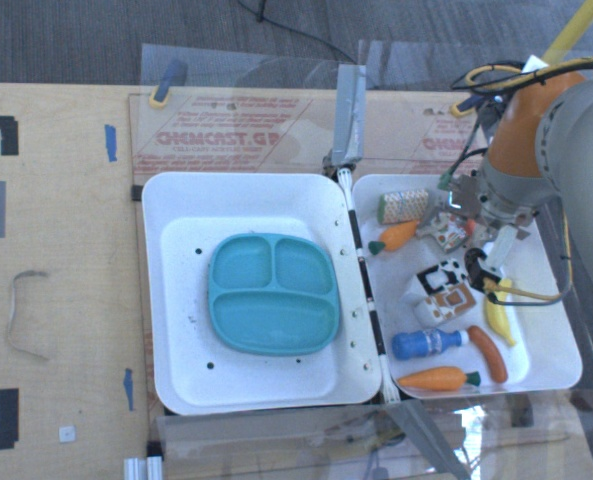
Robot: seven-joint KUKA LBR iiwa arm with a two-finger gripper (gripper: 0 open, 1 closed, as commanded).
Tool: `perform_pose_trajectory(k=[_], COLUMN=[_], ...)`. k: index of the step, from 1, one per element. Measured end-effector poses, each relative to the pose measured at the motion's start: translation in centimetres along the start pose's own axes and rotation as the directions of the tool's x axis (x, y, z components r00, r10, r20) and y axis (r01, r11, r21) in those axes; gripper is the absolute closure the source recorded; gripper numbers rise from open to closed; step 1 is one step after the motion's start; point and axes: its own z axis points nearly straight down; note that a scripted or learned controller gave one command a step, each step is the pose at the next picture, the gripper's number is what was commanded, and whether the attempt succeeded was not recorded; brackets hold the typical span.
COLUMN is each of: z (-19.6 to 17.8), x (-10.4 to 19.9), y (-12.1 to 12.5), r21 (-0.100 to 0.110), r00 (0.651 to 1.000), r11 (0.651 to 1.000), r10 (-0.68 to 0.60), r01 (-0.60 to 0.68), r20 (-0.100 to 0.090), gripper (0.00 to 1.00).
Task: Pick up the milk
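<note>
The small white milk carton with black patches [444,290] lies near the middle of the right-hand white bin [561,373]. A blue plastic bottle [428,343] sits just below it and a yellow banana [500,318] just to its right. The grey arm with the orange band [521,133] reaches over the bin's upper part, with the jaws hanging above and to the right of the carton, apart from it. I cannot tell whether the jaws are spread or pressed together. The carton seems to lie tilted, so the jaws should probably turn to span its narrower sides. They should come down straight over its middle, clear of the banana and bottle, and close before lifting slowly.
</note>
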Motion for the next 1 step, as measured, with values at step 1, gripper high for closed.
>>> perform_pose_trajectory(k=[1], z=[-1.75], x=[-2.17], y=[1.46], r21=[-0.001], r00=[0.971], r11=[0.971], r10=[-0.238], r01=[0.238], r20=[0.001], gripper=[0.00])
